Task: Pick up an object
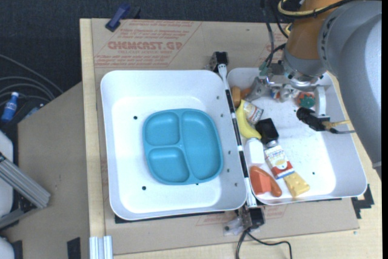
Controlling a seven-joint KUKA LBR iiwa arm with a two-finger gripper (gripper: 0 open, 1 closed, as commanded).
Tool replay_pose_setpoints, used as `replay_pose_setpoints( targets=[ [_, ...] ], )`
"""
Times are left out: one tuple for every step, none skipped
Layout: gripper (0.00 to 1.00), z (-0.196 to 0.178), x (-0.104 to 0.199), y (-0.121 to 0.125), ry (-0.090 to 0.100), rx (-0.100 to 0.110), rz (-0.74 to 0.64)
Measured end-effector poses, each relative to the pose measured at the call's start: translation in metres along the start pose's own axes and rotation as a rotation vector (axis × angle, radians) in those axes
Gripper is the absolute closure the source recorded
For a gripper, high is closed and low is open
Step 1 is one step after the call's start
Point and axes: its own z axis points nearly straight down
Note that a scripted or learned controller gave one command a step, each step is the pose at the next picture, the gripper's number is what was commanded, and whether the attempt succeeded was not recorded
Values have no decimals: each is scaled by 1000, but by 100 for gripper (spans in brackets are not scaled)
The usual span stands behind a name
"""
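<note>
gripper sits low over the far end of the right bin, metal wrist hardware blocking the tips, so can't tell how far the fingers are spread or if they grip anything. objects line the bin's left wall: curved yellow banana, boxy black block, small white bottle, smooth orange piece. left bin holds a glossy blue three-compartment plate.

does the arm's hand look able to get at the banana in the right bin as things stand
Probably yes: the banana lies uncovered near the right bin's left wall, the hand hovers just beyond it. That wall and the black block beside it may crowd the grasp.
</note>
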Motion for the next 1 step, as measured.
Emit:
replay_pose_setpoints(
  targets=[
    [0,3,-7,0,10,0,-2]
  ],
)
